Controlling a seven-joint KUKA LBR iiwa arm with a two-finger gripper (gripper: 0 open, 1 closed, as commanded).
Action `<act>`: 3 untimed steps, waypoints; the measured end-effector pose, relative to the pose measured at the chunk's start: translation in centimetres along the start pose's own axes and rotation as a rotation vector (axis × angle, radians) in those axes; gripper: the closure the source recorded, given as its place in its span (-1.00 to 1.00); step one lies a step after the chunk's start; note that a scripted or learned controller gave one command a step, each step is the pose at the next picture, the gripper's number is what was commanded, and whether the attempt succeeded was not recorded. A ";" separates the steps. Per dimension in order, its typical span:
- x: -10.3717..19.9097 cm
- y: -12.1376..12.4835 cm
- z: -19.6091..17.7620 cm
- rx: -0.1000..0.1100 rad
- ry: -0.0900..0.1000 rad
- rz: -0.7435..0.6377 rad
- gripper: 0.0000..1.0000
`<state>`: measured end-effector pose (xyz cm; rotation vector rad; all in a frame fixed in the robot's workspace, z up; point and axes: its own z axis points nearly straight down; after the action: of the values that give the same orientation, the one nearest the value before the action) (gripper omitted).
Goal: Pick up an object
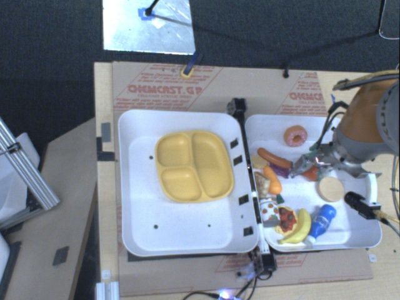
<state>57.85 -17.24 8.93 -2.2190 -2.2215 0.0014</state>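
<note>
The right bin (369,230) holds a scatter of toy foods, any of them a candidate for picking. A pink donut (295,135) lies toward the bin's twelve o'clock. A red-orange sausage (274,158) lies at about ten o'clock, with a small purple piece (279,171) just under it. A round tan disc (330,189) sits near the bin's centre. At six o'clock a yellow banana (300,227) lies beside a blue bottle (319,221), and a pizza slice (284,218) touches the banana on its nine o'clock side.

The gripper (310,165) hangs over the bin's middle, between sausage and disc, just beside a small orange-red piece (310,174). Whether its fingers are spread or pressed together cannot be told.

In the left bin (134,186), a yellow divided plate (192,165) rests at centre.
</note>
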 end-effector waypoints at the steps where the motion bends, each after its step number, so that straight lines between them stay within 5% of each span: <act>1: -0.1 0.1 -1.4 -0.005 -0.001 0.001 1.00; 3: -1.2 0.7 -11.6 -0.008 -0.003 -0.003 1.00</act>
<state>58.60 -18.42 20.51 -2.2213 -2.2301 -0.0053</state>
